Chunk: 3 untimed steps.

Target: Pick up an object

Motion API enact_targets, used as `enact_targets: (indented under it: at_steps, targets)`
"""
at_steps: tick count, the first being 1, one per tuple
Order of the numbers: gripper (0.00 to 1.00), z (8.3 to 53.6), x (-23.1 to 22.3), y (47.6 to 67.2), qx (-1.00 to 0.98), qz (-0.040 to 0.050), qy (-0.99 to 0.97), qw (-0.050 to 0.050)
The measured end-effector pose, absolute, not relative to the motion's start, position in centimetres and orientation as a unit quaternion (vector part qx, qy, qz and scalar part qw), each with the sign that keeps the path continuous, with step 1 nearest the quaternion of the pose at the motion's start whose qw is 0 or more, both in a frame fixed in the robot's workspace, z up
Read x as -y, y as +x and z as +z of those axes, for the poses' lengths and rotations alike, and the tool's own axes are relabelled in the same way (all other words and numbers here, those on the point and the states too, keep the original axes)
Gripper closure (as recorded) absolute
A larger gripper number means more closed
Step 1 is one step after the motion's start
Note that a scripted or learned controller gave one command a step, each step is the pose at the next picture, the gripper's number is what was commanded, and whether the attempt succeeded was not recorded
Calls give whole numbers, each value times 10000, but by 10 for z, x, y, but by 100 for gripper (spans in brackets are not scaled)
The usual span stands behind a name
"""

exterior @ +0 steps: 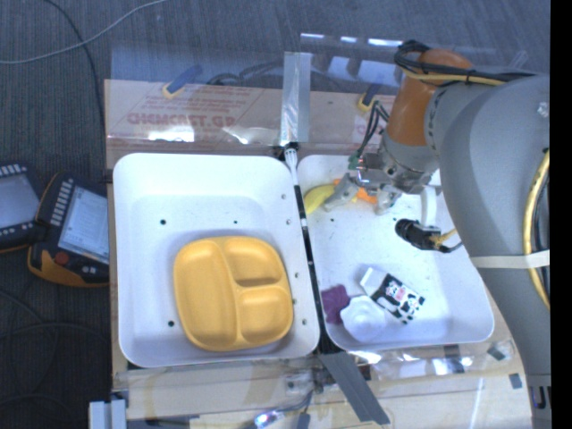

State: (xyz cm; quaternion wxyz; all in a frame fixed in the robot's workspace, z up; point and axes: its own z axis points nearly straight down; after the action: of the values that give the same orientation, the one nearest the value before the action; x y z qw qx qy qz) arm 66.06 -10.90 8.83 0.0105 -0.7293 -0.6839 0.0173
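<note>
The grey arm (500, 159) reaches in from the right, its orange band (413, 114) above the far edge of the right bin (469, 315). The gripper (365, 186) hangs low over the far left part of that bin. Whether it is open or closed cannot be told from this angle, and nothing can be seen held in it.

Just to its left, a yellow curved thing (317, 197) lies against the bin's far left corner, close to the wall that divides the two bins. A small orange thing (367, 196) shows right at the gripper's tip, too small to tell what it is.

At the near side of the right bin, a purple thing (334, 302) lies beside a crumpled white thing (362, 318), and a black-and-white packet (399, 297) lies just to the right of them. All three are well apart from the gripper.

The left bin (134, 239) holds a yellow divided tray (234, 290), lying flat in its near half.

Both bins stand on the table, with a sheet of brown cardboard (206, 114) behind them. A handheld control unit (76, 231) lies on the grey floor to the left.
</note>
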Motion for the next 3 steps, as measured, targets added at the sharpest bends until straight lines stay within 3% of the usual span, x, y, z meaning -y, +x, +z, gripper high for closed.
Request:
enact_targets:
  at_steps: [1, 2, 3]
  targets:
    - [0, 113, 164, 665, 7035, 68, -7107, 34]
    - [0, 89, 180, 665, 6899, 83, -7237, 173]
    - [100, 99, 186, 665, 6885, 112, -7250, 129]
